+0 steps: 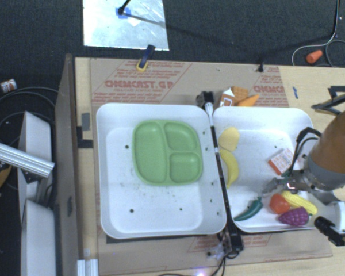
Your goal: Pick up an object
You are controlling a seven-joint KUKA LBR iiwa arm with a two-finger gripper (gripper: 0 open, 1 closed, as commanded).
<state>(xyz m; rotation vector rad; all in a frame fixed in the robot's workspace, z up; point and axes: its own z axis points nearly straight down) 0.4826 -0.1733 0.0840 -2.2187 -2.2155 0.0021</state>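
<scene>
Purple grapes (294,217), yellow corn (299,200) and a tomato (279,203) crowd the claw (283,184) (its grip unreadable).

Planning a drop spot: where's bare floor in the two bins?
Left white bin: bare strips around the green divided plate. Right white bin: bare middle between yellow banana and red-and-white packet. Crowded at its near right corner, by the gripper.

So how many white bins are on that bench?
2. The left bin holds a green divided plate; the right bin beside it holds toy food, including a banana. The arm covers part of the right one.
</scene>
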